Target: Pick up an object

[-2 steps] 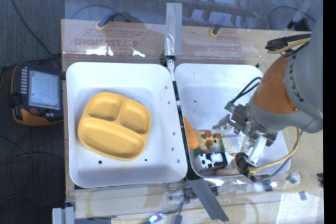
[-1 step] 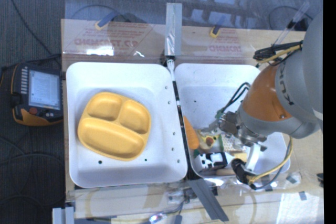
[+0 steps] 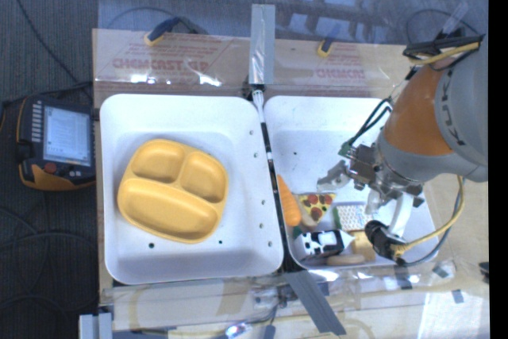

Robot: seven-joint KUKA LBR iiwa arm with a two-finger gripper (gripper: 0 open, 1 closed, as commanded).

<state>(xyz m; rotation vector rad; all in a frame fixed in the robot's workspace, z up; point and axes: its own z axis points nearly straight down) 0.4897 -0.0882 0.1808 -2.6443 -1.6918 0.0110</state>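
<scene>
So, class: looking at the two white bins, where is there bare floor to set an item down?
Right bin: bare far half, above the pizza slice. Left bin: a bare strip around the yellow tray. Crowded: the right bin's near end, with carrot, cow toy and gripper.

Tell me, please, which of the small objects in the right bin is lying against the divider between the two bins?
The orange carrot, long and slanted along the right bin's left wall; the others lie farther right.

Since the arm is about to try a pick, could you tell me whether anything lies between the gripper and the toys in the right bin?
Nothing visible does. The gripper hangs directly over the toys clustered in the right bin's near corner, with no other object between them.
</scene>
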